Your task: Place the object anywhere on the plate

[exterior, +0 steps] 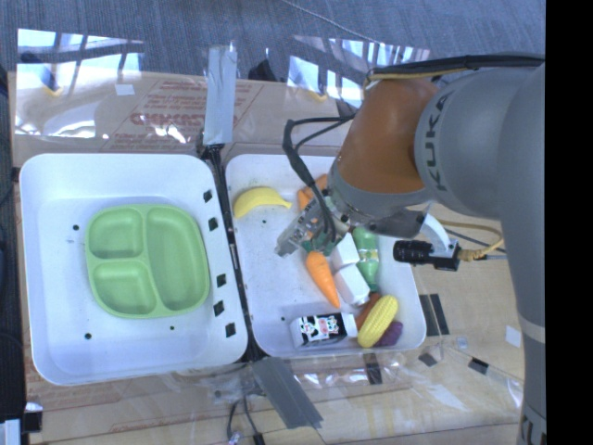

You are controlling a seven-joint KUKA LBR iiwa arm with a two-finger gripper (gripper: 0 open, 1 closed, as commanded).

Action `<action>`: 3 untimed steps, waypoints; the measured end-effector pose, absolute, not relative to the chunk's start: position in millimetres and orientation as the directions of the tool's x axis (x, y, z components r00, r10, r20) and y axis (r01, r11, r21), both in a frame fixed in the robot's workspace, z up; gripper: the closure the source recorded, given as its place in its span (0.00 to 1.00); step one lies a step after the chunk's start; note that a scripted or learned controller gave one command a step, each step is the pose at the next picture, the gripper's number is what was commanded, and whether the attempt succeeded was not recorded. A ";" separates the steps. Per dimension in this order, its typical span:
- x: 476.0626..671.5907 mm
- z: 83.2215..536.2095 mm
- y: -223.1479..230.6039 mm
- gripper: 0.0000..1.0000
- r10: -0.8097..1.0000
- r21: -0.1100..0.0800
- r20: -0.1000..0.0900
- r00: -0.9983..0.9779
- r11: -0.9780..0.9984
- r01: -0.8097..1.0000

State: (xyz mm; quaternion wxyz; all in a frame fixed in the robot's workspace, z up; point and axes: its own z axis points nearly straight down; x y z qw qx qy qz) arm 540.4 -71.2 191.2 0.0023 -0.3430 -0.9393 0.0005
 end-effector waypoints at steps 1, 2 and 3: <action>554.8 244.9 45.2 1.00 0.744 0.002 0.001 -0.668 0.668 0.744; 554.7 244.2 41.5 0.00 0.748 0.000 0.000 -0.664 0.664 0.748; 525.4 188.7 80.2 0.00 0.757 -0.006 0.005 -0.654 0.654 0.757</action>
